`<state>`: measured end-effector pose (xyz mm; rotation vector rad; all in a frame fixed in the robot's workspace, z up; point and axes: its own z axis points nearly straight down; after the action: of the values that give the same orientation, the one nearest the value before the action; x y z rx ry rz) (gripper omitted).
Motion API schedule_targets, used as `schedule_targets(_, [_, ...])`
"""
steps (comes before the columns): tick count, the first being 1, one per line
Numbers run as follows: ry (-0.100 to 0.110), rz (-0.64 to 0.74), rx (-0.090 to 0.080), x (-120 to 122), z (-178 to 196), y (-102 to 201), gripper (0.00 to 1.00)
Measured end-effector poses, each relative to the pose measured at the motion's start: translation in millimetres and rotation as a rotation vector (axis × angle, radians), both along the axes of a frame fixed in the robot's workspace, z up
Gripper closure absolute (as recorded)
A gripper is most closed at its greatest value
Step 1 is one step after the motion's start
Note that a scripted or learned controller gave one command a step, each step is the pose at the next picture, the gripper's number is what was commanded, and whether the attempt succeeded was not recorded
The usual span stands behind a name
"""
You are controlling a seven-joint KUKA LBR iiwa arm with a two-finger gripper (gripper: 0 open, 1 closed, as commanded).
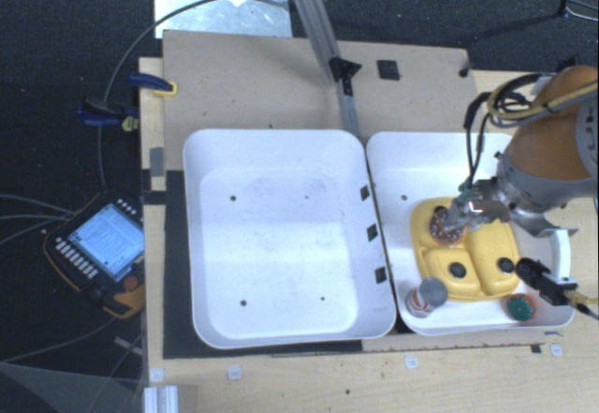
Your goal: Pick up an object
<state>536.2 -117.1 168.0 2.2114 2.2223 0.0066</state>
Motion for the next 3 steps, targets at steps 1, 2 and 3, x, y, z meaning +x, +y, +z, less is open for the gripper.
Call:
schedule_targets(1, [0.0,0.0,0.0,1.8,54.0,-0.1,1.0])
schedule_targets(2, [0.004,0.005,0.003,8.9,65.4,52.4,1.0])
schedule_targets(3, [0.005,0.005,0.003,19.7,69.6,99.4,1.0])
